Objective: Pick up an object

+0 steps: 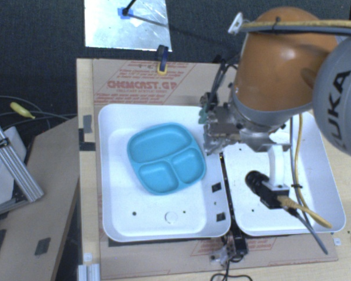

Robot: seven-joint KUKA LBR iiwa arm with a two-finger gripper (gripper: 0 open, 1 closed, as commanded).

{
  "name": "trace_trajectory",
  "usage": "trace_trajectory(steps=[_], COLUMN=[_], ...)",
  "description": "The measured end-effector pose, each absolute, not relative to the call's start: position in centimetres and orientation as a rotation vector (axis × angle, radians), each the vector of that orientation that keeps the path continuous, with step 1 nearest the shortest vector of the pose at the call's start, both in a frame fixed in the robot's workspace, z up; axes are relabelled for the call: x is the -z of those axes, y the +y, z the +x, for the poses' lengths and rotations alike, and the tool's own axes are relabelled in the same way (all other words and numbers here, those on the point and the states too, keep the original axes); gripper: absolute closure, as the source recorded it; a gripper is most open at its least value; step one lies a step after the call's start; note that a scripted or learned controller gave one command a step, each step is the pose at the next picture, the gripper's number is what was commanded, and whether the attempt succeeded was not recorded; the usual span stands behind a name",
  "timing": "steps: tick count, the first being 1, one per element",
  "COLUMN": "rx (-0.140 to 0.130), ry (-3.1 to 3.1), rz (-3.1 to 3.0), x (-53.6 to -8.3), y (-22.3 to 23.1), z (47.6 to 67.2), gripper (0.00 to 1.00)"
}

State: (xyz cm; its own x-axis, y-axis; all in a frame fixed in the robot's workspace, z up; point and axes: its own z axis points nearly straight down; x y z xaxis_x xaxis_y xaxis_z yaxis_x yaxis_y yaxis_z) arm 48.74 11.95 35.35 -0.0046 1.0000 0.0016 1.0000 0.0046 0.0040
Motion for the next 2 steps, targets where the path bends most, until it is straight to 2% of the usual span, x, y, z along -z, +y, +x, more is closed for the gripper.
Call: trace_trajectory(steps=[1,2], rx=[-0.006,-0.009], ry=[2.224,2.228], rz=[2.217,2.212], x=[-35.3,-36.4], y=[11.9,12.0], z=[48.7,48.8], gripper=[0.00,1.00])
